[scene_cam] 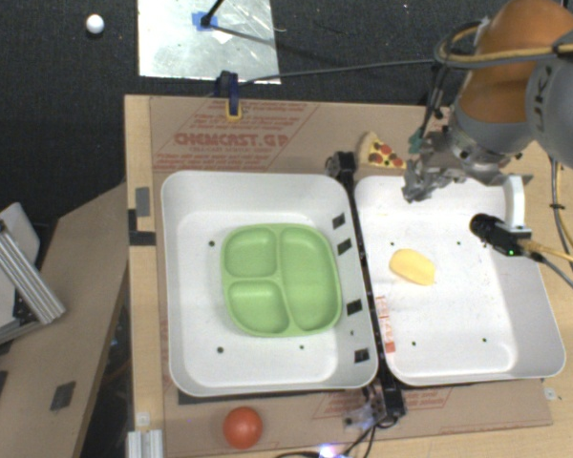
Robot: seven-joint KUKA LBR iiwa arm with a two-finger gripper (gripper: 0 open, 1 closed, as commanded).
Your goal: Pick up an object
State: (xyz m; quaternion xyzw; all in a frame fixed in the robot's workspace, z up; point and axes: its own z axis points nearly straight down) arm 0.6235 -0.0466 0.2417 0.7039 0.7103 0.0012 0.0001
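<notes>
While in bins: green tray (281, 280), yellow object (413, 266).

I see a green divided plate (280, 280) in the left bin (186, 208), a red ball (242, 426) on the bench below it, and a pizza-slice toy (380, 151) beyond the bins.

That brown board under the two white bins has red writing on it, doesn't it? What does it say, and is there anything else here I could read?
"CHEMCAST GP": large red letters on the brown board, behind the left bin.
Fainter red print above and below that line on the same board: too blurred to read.
Red marks on the board's front edge, below the bins: too small to read.
The green divided plate, the yellow object and the right bin bear no writing that I can see.
</notes>
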